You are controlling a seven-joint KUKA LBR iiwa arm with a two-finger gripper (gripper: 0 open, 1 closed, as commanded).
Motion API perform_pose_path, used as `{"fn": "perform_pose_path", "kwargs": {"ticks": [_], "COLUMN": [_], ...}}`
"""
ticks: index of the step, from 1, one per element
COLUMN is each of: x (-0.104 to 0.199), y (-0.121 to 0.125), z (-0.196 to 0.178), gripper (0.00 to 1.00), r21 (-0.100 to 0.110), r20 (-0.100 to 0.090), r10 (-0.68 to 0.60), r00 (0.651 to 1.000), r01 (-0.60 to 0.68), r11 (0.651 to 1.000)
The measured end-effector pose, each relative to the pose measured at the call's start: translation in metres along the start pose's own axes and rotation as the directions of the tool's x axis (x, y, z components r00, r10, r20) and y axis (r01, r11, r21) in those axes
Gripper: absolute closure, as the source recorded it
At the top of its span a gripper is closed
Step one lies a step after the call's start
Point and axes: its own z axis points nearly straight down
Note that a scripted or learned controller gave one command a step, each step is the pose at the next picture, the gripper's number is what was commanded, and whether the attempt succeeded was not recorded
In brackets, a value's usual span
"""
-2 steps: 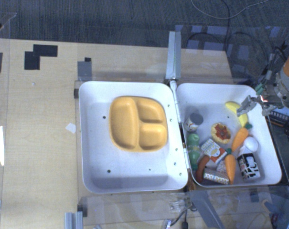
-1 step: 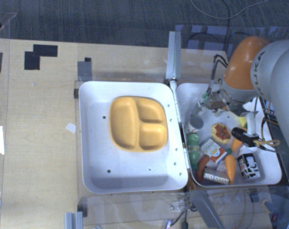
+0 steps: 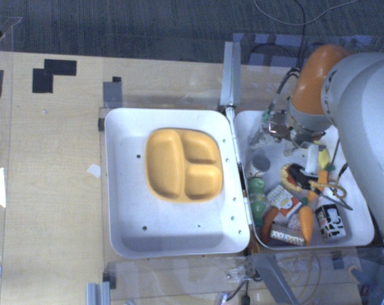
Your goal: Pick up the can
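Can at right bin front corner, beside carrot

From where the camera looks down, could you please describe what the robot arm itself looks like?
The arm is bulky, with smooth, rounded pale grey housings. Above the wrist sits a glossy orange band. Below that, a darker grey collar leads to the gripper, a small metallic assembly with thin dark cables looping beside it.

a divided tray lies in the left bin.
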Motion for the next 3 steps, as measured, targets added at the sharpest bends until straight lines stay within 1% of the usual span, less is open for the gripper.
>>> {"fn": "perform_pose_path", "kwargs": {"ticks": [1, 2, 3], "x": [0.001, -0.017, -0.014], "y": [-0.02, 0.026, 0.03], "z": [0.0, 0.001, -0.012], "gripper": [0.0, 0.0, 1.0], "r21": [-0.001, 0.013, -0.002], "r20": [-0.001, 0.004, -0.002], "r10": [0.282, 0.444, 0.434], "r00": [0.959, 0.896, 0.901], "r01": [-0.282, -0.444, -0.434], "r11": [0.959, 0.896, 0.901]}}
